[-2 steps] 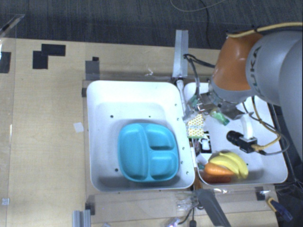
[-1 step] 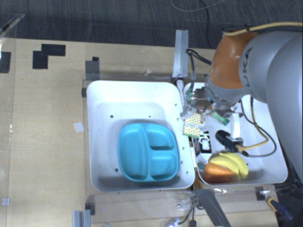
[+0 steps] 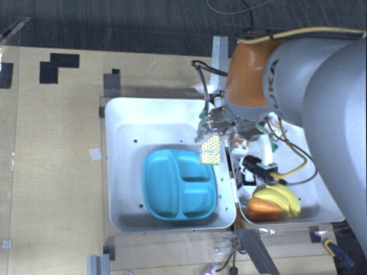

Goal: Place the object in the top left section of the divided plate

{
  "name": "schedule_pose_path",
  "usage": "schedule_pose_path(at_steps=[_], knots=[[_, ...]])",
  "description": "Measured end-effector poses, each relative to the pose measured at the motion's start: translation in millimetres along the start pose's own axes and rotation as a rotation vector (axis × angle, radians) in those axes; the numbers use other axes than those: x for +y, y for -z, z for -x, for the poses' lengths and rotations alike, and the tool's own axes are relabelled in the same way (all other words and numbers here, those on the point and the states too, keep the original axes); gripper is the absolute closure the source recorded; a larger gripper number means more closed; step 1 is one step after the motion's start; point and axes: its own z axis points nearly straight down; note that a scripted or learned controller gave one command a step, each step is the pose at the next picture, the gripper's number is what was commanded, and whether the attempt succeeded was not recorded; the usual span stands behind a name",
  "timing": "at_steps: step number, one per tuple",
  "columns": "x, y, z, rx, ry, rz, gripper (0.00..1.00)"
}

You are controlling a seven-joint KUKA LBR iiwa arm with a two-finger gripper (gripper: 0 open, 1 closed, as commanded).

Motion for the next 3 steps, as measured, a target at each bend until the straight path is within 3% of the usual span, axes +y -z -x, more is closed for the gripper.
schedule_pose_path(at_steps=[1, 2, 3], knots=[[18.6, -29.4, -48.4, 0.001, 0.399, 0.000, 1.00], [18.7, -29.2, -48.1, 0.001, 0.398, 0.000, 0.00], [67.3, -93.9, -53.1, -0.001, 0.340, 0.012, 0.00]])
